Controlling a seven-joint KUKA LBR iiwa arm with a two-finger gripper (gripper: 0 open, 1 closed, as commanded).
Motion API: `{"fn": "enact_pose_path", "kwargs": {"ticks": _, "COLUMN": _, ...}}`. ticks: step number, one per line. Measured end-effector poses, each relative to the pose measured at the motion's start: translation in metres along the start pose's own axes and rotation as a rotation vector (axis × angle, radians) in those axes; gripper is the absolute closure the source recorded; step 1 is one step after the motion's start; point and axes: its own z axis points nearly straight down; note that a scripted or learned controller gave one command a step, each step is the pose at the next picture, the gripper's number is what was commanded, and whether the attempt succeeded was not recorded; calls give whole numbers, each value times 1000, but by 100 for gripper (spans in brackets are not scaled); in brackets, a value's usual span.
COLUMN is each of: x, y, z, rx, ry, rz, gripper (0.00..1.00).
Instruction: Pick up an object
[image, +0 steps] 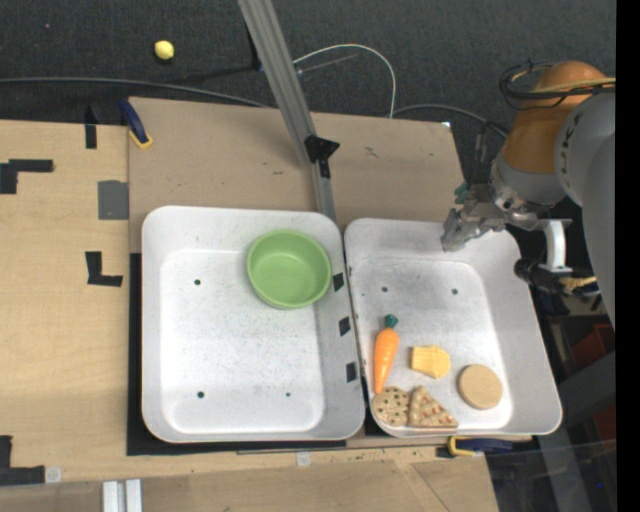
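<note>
Pale wood surface (55, 320) at far left, marked with black tape strips (100, 268) and one grey patch (113, 199). Beyond it, dark floor (80, 40) with a small yellow ball (164, 49) and thin cables (350, 55) trailing across. Blue clamp (135, 122) at the corner of a brown board (220, 150) that lies under both bins.

Left white bin (230, 380) speckled grey, with a green bowl (289, 268) sitting upright in its far right corner. Grey metal pole (285, 80) slanting down from the top to the seam between the bins.

Right white bin (440, 290) next. Toy carrot (385, 358) lying flat near its left wall, toward the near side; long axis nearly along that wall, green top pointing to the far edge, orange tip pointing to the near edge and slightly left. Tip just beside a speckled cookie (391, 406), with a pizza-like wedge (431, 409) touching the cookie on the right. Yellow block (431, 361) near the carrot's right, then a tan round disc (480, 386).

End effector (458, 232) over the far rim of the right bin, well apart from the carrot; released or clenched cannot be told, nothing seen in its grasp. Grey arm with orange band (545, 120) at far right.
</note>
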Motion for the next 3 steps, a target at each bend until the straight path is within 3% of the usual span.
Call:
{"fn": "enact_pose_path", "kwargs": {"ticks": 2, "x": -7, "y": 8, "z": -86, "rx": -5, "ry": 1, "rz": 1, "gripper": 100}}
{"fn": "enact_pose_path", "kwargs": {"ticks": 3, "x": 47, "y": 1, "z": -75, "rx": 0, "ry": 3, "rz": -3, "gripper": 100}}
